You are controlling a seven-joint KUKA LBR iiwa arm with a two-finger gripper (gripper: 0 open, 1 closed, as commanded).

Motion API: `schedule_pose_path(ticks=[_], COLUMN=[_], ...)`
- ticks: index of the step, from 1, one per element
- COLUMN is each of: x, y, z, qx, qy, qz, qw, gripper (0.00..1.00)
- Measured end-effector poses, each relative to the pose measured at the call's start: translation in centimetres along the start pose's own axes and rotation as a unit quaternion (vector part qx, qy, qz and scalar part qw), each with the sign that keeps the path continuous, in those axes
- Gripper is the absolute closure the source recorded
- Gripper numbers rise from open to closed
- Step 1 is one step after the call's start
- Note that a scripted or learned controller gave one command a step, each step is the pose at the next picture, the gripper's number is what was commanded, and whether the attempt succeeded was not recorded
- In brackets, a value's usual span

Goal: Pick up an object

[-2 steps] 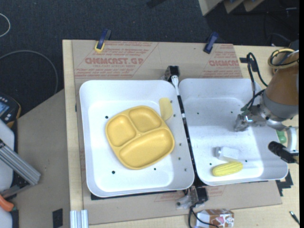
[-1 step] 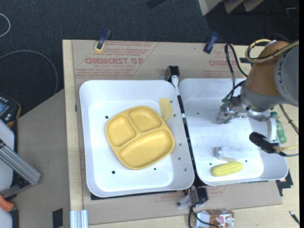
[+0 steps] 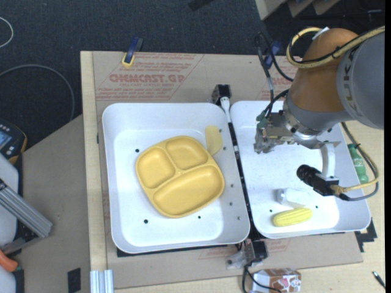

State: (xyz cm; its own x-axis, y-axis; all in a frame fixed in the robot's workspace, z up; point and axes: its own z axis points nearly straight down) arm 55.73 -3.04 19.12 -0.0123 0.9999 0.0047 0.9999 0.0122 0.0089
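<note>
My gripper (image 3: pixel 266 141) hangs over the upper left part of the right bin (image 3: pixel 263 224), above bare white floor. A yellow corn cob (image 3: pixel 291 217) lies near that bin's front edge. Just behind it sits a small clear and white object (image 3: pixel 287 196). Both are well below and to the right of the gripper in the picture. In the left bin (image 3: pixel 119 139) rests a yellow divided plate (image 3: pixel 179 175), and a small pale yellow piece (image 3: pixel 214 140) leans at its upper right corner.
A green object (image 3: pixel 358 162) lies along the right bin's right rim, partly behind the arm. A blue and yellow clamp (image 3: pixel 130 52) sits at the bench's back left. The ridge where the two bins meet (image 3: pixel 238 170) runs just left of the gripper.
</note>
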Motion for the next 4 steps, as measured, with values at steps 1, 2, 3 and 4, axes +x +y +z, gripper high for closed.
schedule_pose_path(ticks=[1, 2, 3, 4], x=[12.4, 7.9, 16.2, 18.3], y=[-2.3, 0.3, -4.4, -7.4], z=[-3.9, 1.0, -5.2, -18.4], qx=[0.002, 0.007, 0.002, -0.003], qy=[0.001, -0.003, 0.000, 0.001], qz=[-0.001, 0.008, 0.001, 0.003], qw=[1.0000, 0.9999, 1.0000, 1.0000], gripper=[1.00, 1.00, 1.00, 1.00])
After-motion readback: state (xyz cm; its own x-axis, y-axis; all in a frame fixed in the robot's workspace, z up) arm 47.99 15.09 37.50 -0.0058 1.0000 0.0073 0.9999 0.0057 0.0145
